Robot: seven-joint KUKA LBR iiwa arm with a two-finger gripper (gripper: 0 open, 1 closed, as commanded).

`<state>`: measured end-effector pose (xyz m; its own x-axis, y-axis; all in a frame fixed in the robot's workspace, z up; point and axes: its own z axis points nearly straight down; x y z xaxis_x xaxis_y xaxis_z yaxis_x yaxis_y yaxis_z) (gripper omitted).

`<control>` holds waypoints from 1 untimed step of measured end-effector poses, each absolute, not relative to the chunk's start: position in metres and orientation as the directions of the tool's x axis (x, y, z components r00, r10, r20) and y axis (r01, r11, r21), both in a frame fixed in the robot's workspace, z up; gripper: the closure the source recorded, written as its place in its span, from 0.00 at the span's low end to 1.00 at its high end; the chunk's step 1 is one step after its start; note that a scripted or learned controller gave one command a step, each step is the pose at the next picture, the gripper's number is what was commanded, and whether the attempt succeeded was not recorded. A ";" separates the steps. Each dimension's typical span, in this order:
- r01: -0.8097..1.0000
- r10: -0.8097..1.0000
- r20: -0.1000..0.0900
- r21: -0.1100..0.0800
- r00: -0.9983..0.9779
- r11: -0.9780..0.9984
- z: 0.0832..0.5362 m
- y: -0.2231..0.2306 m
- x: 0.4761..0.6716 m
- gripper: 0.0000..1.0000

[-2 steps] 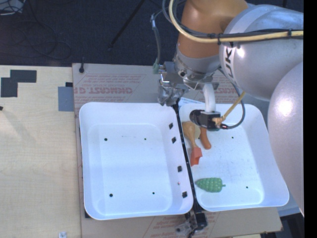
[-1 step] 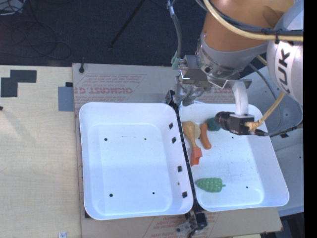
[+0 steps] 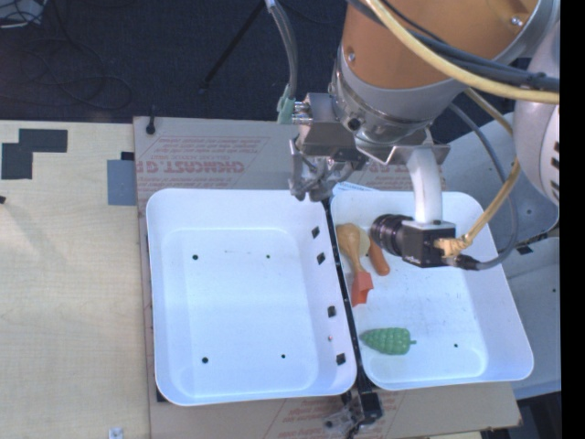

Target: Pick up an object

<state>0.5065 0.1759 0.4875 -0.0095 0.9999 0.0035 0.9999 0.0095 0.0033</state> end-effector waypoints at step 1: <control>1.000 1.000 0.002 0.002 -0.006 0.006 0.540 0.233 0.532 1.00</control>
